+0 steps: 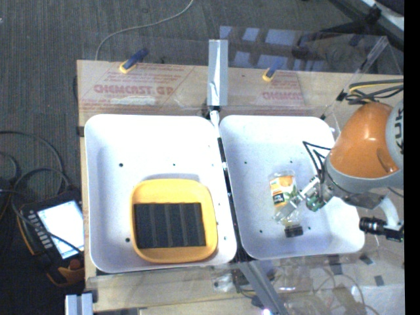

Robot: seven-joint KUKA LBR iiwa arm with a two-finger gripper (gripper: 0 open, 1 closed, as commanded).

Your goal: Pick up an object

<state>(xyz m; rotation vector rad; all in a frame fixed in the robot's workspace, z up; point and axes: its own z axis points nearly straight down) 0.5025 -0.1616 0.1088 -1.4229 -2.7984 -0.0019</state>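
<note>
White bins (157, 131) hold a yellow tray (174, 193) (dark ribbed centre) and an orange-labelled clear packet (283, 190).

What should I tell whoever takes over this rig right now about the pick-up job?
Gripper: low inside the right bin, beside the small clear bottle with the orange label. Whether it is open or shut cannot be made out, so treat the bottle as not grasped.
Bottle: lying on the right bin's floor, right of centre, next to the gripper.
Yellow tray with the dark slatted insert: resting in the left bin, toward the front, away from the arm.
Done: arm is down at the bottle.
Left: confirm a grasp and lift the bottle.
</note>
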